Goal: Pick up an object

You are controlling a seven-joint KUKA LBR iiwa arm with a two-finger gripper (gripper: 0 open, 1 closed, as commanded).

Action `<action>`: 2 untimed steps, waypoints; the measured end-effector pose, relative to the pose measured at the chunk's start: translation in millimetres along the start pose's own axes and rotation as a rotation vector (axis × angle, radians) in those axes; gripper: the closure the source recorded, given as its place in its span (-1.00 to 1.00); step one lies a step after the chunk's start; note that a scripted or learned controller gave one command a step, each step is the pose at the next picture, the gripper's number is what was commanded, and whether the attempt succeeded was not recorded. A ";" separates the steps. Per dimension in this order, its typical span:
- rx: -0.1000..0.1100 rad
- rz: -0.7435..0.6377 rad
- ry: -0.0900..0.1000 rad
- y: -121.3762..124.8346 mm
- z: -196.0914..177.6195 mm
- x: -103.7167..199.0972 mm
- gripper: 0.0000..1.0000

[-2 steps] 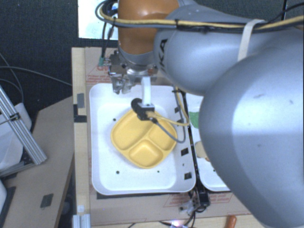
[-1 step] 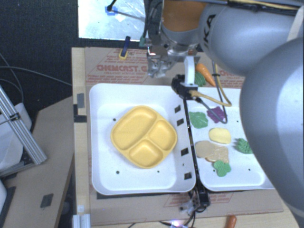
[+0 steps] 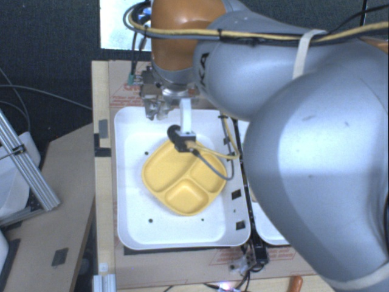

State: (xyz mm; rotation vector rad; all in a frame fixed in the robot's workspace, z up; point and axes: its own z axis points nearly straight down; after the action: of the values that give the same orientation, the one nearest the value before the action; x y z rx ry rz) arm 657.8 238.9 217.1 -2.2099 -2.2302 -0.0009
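**Yellow divided plate (image 3: 182, 178) sitting in the left bin (image 3: 129, 224)**

The plate lies flat around the middle of the bin, three compartments facing up. The gripper (image 3: 157, 109) hangs over the bin's far end, just beyond the plate (honestly can't tell how open it is, or whether it's got anything).

A yellow three-compartment plate (image 3: 182, 178) lay in the white bin (image 3: 130, 187) on the view's left. The pincer (image 3: 155, 110) hung at that bin's far end, apart from the plate. The grey arm (image 3: 304, 139) hid most of the other bin (image 3: 270, 230).
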 end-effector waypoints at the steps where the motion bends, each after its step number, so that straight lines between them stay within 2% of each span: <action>1: -0.010 0.003 0.003 -46.3 -126.7 -3.2 1.00; 2: 0.008 0.013 -0.005 -112.1 -75.8 -75.0 1.00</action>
State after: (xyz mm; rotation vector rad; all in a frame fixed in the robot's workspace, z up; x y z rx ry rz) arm 546.5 162.8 292.9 -2.2235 -2.2139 0.0129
